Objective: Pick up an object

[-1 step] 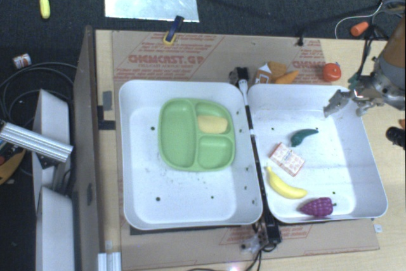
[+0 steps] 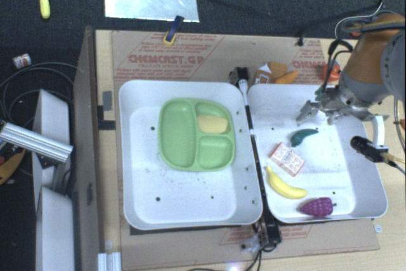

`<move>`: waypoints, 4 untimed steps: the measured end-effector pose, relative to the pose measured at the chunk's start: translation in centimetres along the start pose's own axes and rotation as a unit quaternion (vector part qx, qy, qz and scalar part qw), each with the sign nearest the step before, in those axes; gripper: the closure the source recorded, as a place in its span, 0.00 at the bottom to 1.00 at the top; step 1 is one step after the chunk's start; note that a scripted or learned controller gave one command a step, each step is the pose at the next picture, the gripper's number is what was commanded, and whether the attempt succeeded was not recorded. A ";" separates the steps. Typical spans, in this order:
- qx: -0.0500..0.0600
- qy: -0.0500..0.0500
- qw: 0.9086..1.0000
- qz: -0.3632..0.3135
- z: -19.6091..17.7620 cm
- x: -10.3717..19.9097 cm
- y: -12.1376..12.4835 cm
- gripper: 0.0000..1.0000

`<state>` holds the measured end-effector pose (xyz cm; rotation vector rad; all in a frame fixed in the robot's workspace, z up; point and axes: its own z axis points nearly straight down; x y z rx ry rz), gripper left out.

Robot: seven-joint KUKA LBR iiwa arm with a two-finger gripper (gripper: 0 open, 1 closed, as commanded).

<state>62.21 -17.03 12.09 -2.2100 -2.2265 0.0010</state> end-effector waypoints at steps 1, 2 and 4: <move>-0.004 -0.003 1.000 0.001 3.6 1.7 -0.7 0.00; -0.005 -0.003 1.000 0.000 2.4 1.7 -0.6 1.00; 0.001 0.000 1.000 0.003 3.8 4.4 -7.4 0.00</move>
